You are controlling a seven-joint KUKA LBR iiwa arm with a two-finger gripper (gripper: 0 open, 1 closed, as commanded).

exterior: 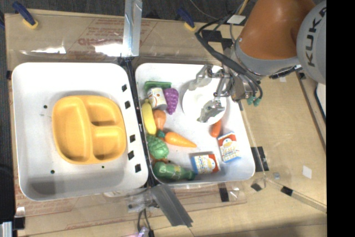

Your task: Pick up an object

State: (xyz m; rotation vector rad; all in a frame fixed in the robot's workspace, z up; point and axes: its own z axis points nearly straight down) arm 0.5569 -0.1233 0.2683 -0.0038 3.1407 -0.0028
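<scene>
Camera view: The arm enters from the right and hangs over the right bin. The claw is above the bin's upper middle floor. Its fingers are spread a little, with bare bin floor visible between the tips; nothing is gripped.

Positions relative to the claw:
- Just right and below: a small orange piece, close to the fingertips but not between them.
- Further below that: a small carton, and left of it a second carton.
- Left: grapes beside a can.
- Left and lower: a banana, a carrot, and a green vegetable.
- Well below and left: a dark green item at the bin's near wall.
- Far left: the left bin, holding a yellow tray.
</scene>
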